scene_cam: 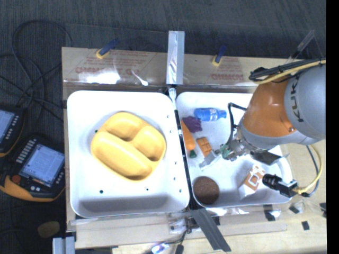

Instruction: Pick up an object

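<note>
Small orange block flat in right bin

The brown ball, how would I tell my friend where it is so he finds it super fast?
Look in the right white bin, the one the grey and orange arm hangs over. Go to its front left corner, beside the wall between the two bins. The brown ball sits there, round, dark and fuzzy-looking, unlike the blue bottle and the purple toy at the back.

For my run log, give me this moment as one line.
arm: over right bin | gripper: low beside orange block, nothing seen held | left bin: yellow object
</note>
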Available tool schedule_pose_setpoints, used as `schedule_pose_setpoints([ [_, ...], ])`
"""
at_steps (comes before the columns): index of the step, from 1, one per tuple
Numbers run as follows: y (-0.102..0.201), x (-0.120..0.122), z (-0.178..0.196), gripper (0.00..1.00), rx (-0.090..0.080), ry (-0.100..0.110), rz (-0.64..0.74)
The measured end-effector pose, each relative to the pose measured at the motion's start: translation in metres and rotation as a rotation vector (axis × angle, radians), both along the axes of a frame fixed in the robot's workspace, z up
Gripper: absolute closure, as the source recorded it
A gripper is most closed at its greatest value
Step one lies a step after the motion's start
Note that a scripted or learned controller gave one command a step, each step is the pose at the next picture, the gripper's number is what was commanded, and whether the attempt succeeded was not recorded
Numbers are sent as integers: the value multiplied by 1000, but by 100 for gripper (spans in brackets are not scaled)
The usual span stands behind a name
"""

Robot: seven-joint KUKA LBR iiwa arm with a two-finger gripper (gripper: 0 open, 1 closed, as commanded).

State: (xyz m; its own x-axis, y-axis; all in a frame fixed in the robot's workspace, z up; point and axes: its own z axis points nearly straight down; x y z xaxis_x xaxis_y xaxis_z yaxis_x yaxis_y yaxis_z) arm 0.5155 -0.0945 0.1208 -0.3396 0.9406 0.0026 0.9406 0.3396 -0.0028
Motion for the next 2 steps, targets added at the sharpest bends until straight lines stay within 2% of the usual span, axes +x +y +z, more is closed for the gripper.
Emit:
schedule_pose_setpoints([
  [1,-17,65,-32,0,-4,-12,218],
  [2,-17,67,-21,100,-3,-17,216],
])
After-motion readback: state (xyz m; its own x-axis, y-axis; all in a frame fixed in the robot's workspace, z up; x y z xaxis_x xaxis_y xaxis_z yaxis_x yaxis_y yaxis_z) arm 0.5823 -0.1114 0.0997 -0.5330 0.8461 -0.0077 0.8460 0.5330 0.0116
